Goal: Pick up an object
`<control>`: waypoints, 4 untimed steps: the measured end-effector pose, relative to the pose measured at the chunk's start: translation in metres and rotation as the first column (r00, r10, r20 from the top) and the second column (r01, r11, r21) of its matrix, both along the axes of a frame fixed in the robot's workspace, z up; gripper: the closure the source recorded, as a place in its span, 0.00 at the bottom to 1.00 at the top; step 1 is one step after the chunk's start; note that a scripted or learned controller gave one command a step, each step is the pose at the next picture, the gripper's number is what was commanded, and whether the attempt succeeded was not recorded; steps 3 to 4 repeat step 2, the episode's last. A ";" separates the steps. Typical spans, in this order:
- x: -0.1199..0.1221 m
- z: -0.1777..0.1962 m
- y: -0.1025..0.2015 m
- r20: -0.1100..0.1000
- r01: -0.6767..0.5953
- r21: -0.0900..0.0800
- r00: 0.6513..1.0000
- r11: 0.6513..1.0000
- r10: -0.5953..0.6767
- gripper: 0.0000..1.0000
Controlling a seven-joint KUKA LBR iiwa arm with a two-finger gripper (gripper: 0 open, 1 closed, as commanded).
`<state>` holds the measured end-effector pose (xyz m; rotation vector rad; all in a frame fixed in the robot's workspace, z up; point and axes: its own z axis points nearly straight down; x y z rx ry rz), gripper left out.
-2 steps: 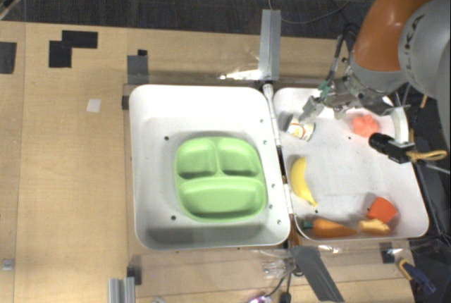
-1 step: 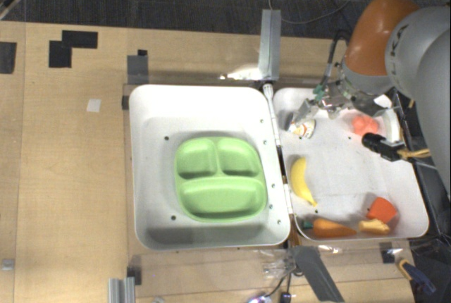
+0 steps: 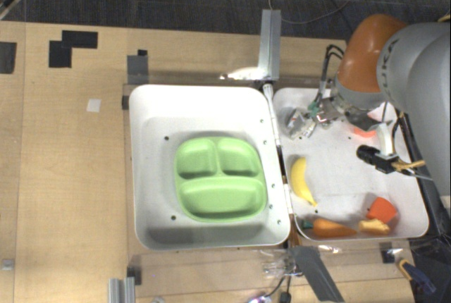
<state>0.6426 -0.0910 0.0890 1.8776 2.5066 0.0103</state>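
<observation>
The arm [image 3: 416,76] is a thick, rounded grey tube with a glossy orange band [image 3: 366,55] above the wrist, thin black cables looping beside that band, and a small silvery metal gripper [image 3: 301,122] with dark fittings at its narrow end

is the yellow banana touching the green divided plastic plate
Apart. The camera view shows the yellow banana in the right white bin, and the green divided plate in the left white bin, with the bins' walls between them.
</observation>
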 end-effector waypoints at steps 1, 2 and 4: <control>0.000 0.012 0.001 -0.003 -0.003 0.001 1.000 1.000 0.003 1.00; 0.022 0.098 0.046 -0.004 0.129 0.002 0.992 0.992 -0.129 1.00; 0.022 0.098 0.046 -0.004 0.129 0.002 0.992 0.992 -0.129 1.00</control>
